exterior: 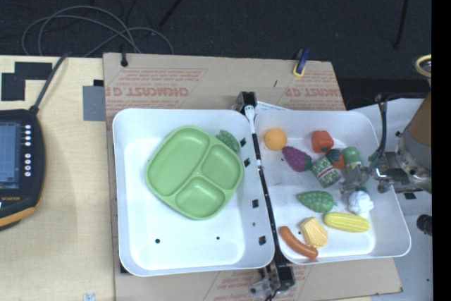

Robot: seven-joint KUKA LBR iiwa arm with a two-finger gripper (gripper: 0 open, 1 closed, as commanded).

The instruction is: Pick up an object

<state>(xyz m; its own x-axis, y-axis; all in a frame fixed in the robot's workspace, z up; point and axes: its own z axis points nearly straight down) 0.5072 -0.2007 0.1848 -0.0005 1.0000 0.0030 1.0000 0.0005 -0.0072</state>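
At far left of frame, a black handheld pendant [15, 164] w/ screen lies on the tan benchtop, partly cut off by the edge. Next right, a cardboard sheet [183, 84] w/ red print sits under both bins.

Left bin [134, 236], centre-left: holds a green divided plate [195, 171], three compartments, lying tilted toward the bin's upper right. A dark green leafy toy [229, 140] peeks out just beside the plate's upper-right rim, near the divider btwn bins.

Right bin [384, 240], centre-right, carries the toy food. Upper left of it: orange ball [275, 139]. Just below-right: purple eggplant [297, 158]. Further right: red pepper [322, 140] near the top, then a small can [325, 170] w/ green/red label touching or nearly touching the eggplant. Mid-bin: green bumpy veg [316, 201]. Along the bottom: red-orange sausage [298, 242] at lower left, yellow corn chunk [313, 230] just beside it, yellow corn cob [346, 223] to the right. A white crumpled item [361, 203] sits just above the cob's right end.

Gripper [352, 183] reaches in from the right edge, low over the right part of that bin, btwn the can and the white item; a green-topped piece [350, 155] is just above it. Fingers too cluttered to read – can't tell if apart or together, nor whether anything's btwn them. Arm body [416, 151] at far right.
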